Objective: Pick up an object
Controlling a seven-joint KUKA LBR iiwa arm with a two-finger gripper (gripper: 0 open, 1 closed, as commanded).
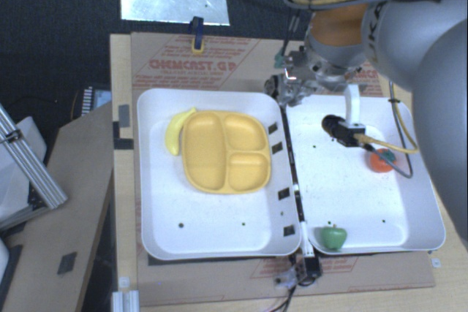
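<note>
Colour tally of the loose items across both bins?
Yellow: 2, divided plate and banana-shaped piece, left bin
Green: 1, small round fruit, right bin
Orange: 1, small round item, right bin
Total: 4

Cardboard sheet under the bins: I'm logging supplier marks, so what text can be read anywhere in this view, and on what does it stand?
"CHEMCAST GP": large red print on the cardboard sheet, just behind the left bin.
Smaller red lines above that print: too blurred to read.
Red print on the cardboard strip in front of the bins: too small and blurred to read.
Nothing else carries readable text.
</note>
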